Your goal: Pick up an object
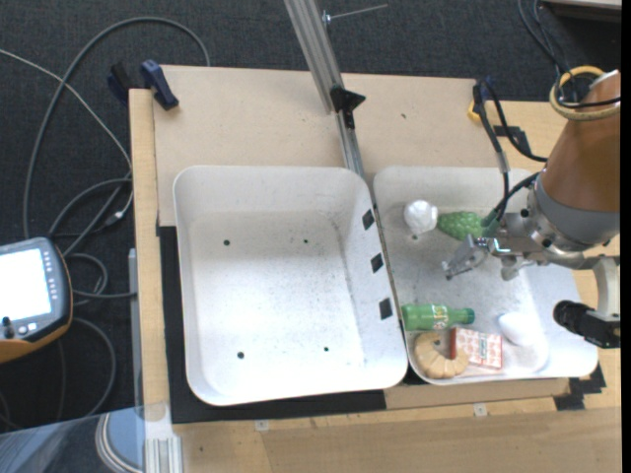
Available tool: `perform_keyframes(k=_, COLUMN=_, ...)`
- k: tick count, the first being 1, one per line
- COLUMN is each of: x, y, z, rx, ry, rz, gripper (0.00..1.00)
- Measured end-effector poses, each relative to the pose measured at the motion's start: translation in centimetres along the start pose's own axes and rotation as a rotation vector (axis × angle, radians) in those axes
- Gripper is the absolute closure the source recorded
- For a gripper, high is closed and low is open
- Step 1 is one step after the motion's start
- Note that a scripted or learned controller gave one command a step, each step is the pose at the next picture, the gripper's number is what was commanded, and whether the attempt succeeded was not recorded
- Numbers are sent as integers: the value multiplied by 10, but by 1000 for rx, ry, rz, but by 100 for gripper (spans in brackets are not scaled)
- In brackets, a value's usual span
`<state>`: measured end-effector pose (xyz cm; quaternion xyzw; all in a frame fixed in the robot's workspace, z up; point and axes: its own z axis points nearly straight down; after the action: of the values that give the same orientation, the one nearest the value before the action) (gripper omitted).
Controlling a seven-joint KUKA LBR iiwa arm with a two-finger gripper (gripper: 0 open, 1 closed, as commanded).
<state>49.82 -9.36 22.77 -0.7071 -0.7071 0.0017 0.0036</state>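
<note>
Low over the right bin (567,368), the hand (461,262) points left.

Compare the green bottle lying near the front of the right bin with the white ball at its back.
The green bottle is long and lies on its side; the white ball is round. The bottle sits near the front by the bagel-like ring; the ball sits near the back, beside a green object. Both rest in the right bin, apart from the gripper.
</note>
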Motion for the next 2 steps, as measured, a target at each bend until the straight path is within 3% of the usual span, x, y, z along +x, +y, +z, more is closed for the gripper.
perform_keyframes(k=1, x=0, y=1, z=-2, rx=-6, ry=-1, rz=0, gripper=0)
perform_keyframes(k=2, x=-6, y=5, z=58, rx=1, ry=0, rz=1, gripper=0)
